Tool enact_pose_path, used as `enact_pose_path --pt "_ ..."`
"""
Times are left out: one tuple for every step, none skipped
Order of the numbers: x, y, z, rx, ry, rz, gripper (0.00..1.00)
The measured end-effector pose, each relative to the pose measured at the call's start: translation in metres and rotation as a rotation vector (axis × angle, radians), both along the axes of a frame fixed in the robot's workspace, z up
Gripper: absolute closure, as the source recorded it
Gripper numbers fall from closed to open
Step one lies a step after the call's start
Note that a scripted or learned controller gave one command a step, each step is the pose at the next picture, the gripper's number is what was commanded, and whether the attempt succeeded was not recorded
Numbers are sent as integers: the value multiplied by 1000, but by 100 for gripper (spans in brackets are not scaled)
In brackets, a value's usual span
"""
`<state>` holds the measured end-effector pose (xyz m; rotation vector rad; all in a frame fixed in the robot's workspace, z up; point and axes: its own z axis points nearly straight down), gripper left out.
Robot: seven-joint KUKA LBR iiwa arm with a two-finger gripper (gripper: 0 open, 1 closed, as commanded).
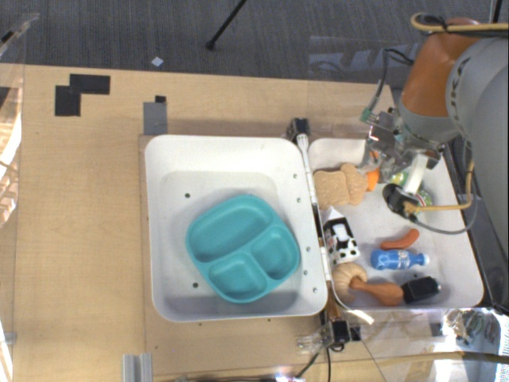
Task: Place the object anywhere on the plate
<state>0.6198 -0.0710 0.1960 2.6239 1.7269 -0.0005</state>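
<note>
1. Hanging over the far part of the right white bin (469, 281), the end effector (387, 164) at the tip of the grey arm with the orange band (445, 70) sits just beside a tan, soft-looking toy; whether it is released or clenched cannot be told.
2. That tan plush-like toy (338, 185) lies at the far left corner of the right bin, and a small orange piece (371, 179) touches its right side, close under the end effector.
3. Along the right bin's left wall lies a black-and-white cow-patterned toy (342, 241), with a beige round knob on a brown handle (362, 281) near the bin's near left corner.
4. A small blue bottle (398, 259) lies mid-bin, an orange sausage-shaped piece (398, 240) just beyond it, and a black block (420, 290) toward the near edge.
5. In the left white bin (171, 165), a teal plastic plate with three compartments (242, 247) rests in the middle, well apart from all the toys.
6. Both bins stand side by side on the tan wooden surface (79, 237).
</note>
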Motion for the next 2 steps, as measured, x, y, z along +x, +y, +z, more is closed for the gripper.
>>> enact_pose_path --pt "-54 79 16 4 -5 91 100" --pt "-54 75 15 2 -2 84 0"
